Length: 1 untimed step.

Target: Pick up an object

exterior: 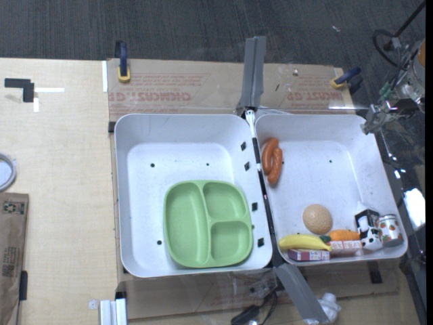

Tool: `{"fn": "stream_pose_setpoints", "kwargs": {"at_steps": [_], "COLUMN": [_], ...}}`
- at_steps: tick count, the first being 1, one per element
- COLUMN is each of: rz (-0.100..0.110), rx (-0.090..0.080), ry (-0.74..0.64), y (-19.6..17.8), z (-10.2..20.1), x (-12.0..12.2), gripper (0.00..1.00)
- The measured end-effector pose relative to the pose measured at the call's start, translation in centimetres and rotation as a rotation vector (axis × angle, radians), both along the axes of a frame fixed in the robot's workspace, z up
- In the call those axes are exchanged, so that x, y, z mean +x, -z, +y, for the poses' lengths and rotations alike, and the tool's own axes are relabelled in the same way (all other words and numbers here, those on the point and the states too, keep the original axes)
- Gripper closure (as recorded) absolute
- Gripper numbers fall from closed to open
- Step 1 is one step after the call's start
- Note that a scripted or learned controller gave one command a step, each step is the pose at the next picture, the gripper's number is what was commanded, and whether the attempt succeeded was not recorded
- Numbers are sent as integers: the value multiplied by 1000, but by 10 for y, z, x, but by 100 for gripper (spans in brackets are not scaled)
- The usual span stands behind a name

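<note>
The left bin (135,202) holds a green divided plate (208,223). The right bin (375,175) holds two hot dog sausages (272,160) at its far left, and a tan ball (316,218), banana (303,242), carrot (344,235) and small cup (389,229) along its near side. Writing on the far cardboard (169,87) is mirrored and unreadable.

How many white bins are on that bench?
2. The left bin holds a green divided plate; the right bin beside it holds toy food, mostly along its near edge.

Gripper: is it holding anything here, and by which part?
Nothing is held. The gripper sits at the right bin's far right corner, with no item between its fingers.
</note>
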State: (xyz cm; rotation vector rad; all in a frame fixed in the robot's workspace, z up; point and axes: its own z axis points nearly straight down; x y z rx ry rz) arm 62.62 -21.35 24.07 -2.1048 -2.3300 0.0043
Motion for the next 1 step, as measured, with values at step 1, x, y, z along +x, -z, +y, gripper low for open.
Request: {"fn": "stream_pose_setpoints", "kwargs": {"at_steps": [1], "rz": [1], "rx": [1], "ry": [-57], "y": [11], "z": [58], "x": [22], "gripper": [100]}}
